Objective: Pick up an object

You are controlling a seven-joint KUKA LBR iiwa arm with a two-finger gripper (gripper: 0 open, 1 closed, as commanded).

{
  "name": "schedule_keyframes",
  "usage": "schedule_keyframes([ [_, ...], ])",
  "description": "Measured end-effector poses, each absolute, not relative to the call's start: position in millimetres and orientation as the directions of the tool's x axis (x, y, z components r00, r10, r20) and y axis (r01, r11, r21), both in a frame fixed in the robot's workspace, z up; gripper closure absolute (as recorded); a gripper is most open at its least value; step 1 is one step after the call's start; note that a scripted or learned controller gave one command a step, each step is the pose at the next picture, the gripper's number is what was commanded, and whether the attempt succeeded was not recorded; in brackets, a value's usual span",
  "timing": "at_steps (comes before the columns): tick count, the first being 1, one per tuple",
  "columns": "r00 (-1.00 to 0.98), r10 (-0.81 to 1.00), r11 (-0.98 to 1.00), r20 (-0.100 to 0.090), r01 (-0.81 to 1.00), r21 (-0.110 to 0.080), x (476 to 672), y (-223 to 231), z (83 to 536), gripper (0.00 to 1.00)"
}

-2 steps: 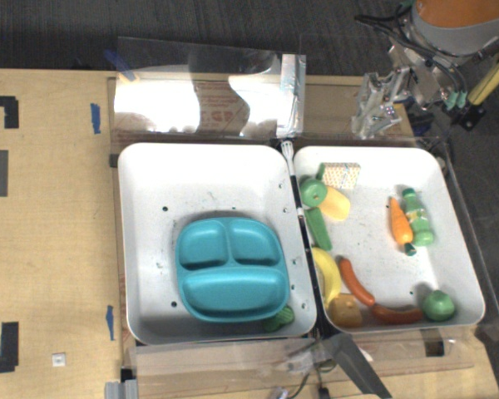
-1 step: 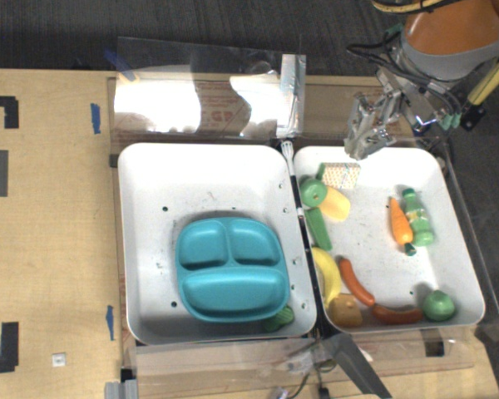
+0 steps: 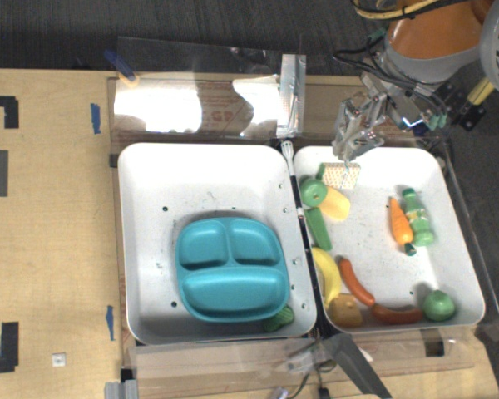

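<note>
Your end effector (image 3: pixel 355 144) hangs over the far edge of the right bin (image 3: pixel 461 223), and you cannot tell from this slanted view how it is set. Just below it in the picture lies a small pale waffle-patterned piece (image 3: pixel 341 174), close under the tip; whether the two touch is not clear. Slightly nearer the camera from there you have a green apple (image 3: pixel 313 193) touching a yellow piece (image 3: pixel 335 206), with a green cucumber (image 3: pixel 318 229) beside the bin's left wall. To the end effector's right and nearer the camera sit an orange carrot (image 3: pixel 400 221) and a green knobbly item (image 3: pixel 417 219). Along the near edge lie a banana (image 3: pixel 328 274), a red sausage (image 3: pixel 357 283), a brown potato (image 3: pixel 345 310), a darker red sausage (image 3: pixel 397 313) and a second green apple (image 3: pixel 438 305). Well to the left, the left bin (image 3: pixel 150 189) holds a teal divided tray (image 3: pixel 231 267).
</note>
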State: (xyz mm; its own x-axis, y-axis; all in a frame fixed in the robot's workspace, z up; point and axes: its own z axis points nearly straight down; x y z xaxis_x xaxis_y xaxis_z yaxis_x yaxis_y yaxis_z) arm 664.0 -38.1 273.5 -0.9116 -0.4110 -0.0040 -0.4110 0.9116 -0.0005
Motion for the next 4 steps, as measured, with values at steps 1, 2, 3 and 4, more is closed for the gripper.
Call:
schedule_keyframes([
  [1,-0.859,-0.511,0.859,-0.01,-0.511,-0.004,668.1,-10,282,1.0],
  [2,-0.795,-0.607,0.795,-0.01,-0.607,-0.006,668.3,-25,309,1.0],
  [3,-0.766,-0.643,0.766,-0.004,-0.643,-0.001,662.0,-14,285,1.0],
  [4,-0.708,-0.706,0.708,-0.01,-0.706,-0.006,668.1,14,308,1.0],
])
